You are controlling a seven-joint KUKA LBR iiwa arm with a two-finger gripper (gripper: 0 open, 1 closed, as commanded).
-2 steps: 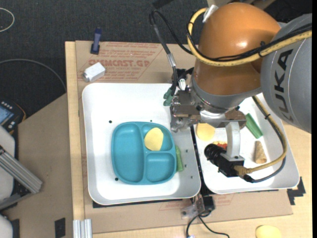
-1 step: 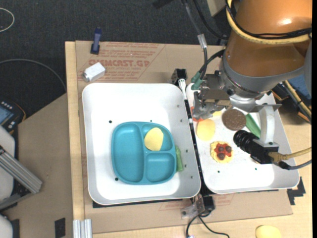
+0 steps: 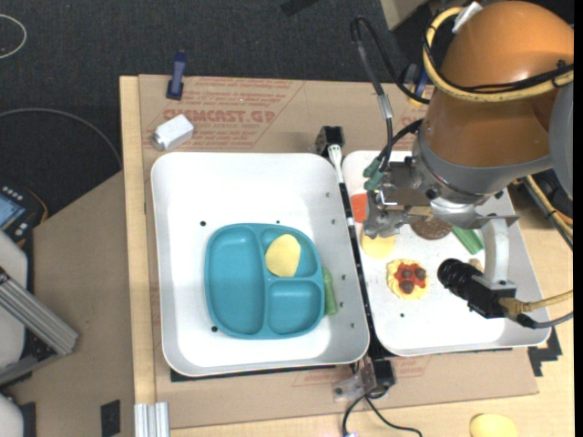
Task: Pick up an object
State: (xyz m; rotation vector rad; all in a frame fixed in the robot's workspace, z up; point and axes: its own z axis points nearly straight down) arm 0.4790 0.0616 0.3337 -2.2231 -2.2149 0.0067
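Camera view: the gripper [image 3: 381,217] hangs low in the right bin [image 3: 428,326], by its left wall, just above a yellow piece [image 3: 377,242]. Whether it is open or closed I cannot tell. Nothing looks lifted, so the pick seems not yet done.

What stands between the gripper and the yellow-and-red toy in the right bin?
Nothing visible does. The yellow-and-red toy lies uncovered on the floor of the right bin, apart from the gripper; a pale yellow piece lies closer to it.
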